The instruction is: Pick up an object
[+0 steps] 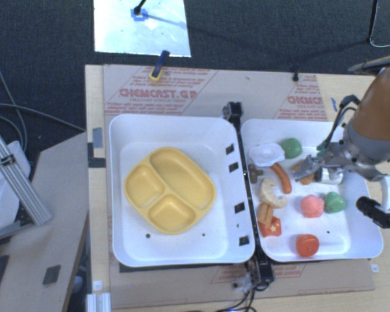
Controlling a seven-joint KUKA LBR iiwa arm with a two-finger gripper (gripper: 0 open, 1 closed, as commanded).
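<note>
The end effector [310,169] hangs low over the right bin [364,242], reaching in from the right on the grey arm [377,125] with its orange band. Its metal tip sits just beside a small orange-brown piece [306,179] and close to the right of a sausage-like toy [282,177]; whether the tip is open or closed, and whether anything is caught in it, cannot be told from this angle

Around it in the right bin lie toy foods. A green round piece [290,147] lies toward the far side, touching or just beside a small white cup-like item [266,154]. The sausage lies slantwise between that white item and a pale banana-like slice [272,193]. Below the banana slice are a tan piece [265,212] and a red wedge [272,227]. A pink ball-like fruit [312,205] sits beside a darker green piece [335,202], both just nearer the camera than the end effector. A red tomato-like toy [307,244] lies near the bin's front edge

The left bin [130,239] holds a yellow divided plate [169,190] with three compartments, well apart from the arm

Both bins rest on a worktop [201,86] covered with a printed protective sheet; a blue and yellow tool [159,65] lies at its far edge
</note>
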